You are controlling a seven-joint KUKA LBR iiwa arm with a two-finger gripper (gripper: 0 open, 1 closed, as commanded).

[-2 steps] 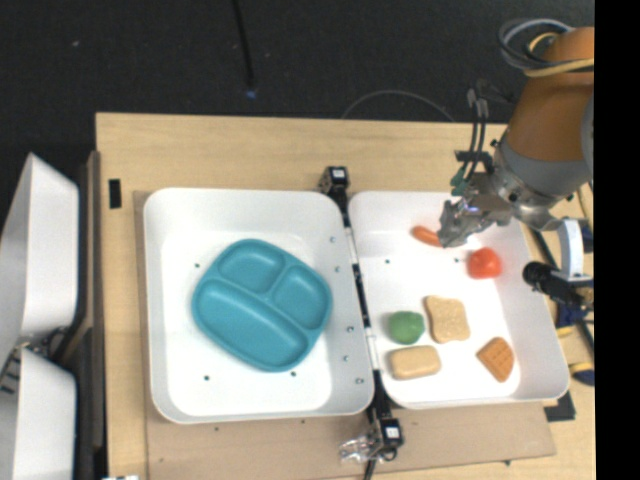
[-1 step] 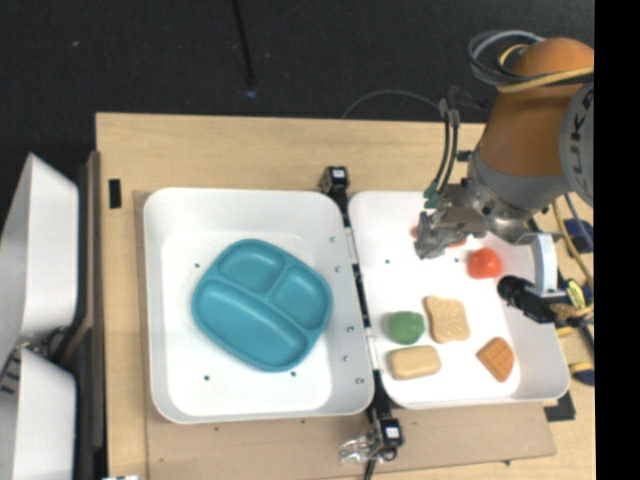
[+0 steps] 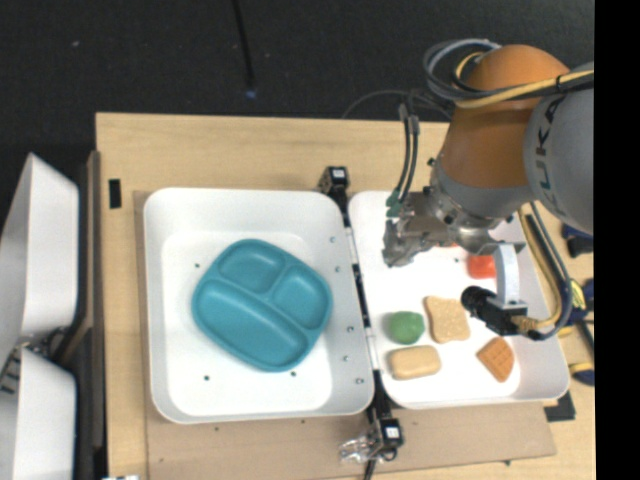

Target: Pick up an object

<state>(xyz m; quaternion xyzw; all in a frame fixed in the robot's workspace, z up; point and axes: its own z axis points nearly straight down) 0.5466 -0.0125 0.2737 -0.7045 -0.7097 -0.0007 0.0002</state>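
From my feed: arm (image 3: 500, 138) comes in from the upper right of the frame, orange band over the top of the right bin (image 3: 450, 393). Gripper (image 3: 402, 248) sits low over the upper-left part of that bin, close to the divider between the two bins. I can't tell how far the hand is open, and I see nothing held in it from this angle.

Candidate objects are all in the right bin, lower half:
- green round piece (image 3: 405, 327), lower left area
- tan loaf-shaped piece (image 3: 414, 362) just below the green one, near the bottom edge
- toast-like slice (image 3: 447, 318) to the right of the green piece
- orange wedge with a grid pattern (image 3: 497, 358) at the lower right
- small red piece (image 3: 482, 265) further up, right of the gripper, partly hidden by the arm's hardware

A black fitting with cable (image 3: 492, 308) hangs off the arm just beside the toast slice.

Left bin (image 3: 165, 298) holds a teal divided tray (image 3: 262, 304), lying flat near the bin's centre, rotated at a slant. Both bins rest on the wooden bench (image 3: 120, 158).
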